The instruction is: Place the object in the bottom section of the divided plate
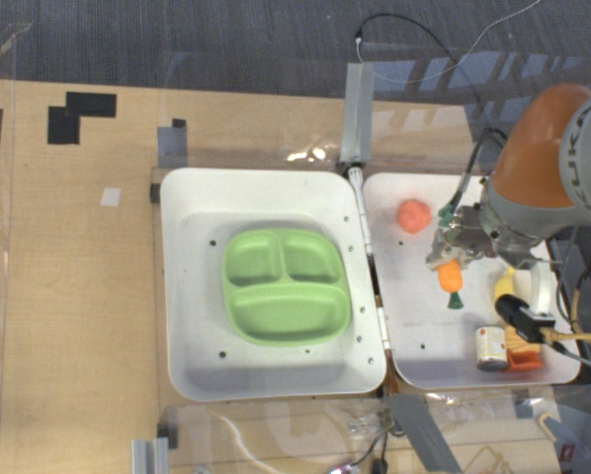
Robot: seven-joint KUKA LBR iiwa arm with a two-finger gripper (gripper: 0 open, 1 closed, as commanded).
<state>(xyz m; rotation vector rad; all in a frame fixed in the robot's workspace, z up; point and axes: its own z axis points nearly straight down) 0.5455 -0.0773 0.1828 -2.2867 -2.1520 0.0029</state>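
The arm's two-finger gripper (452, 248) hung directly above the small orange toy carrot (451, 280), whose green-tipped long axis ran toward the bench's near edge.

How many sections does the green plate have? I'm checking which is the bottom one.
3: the divided plate has two small sections side by side at top and one wide section along the bottom.

Arm (557, 161): cut off at the 3 o'clock edge.
Gripper (454, 250) fingers: too small and cluttered to tell.
Right bin (414, 344): 3 o'clock rim hidden under arm.
Can (490, 348) label: blurred, unreadable.
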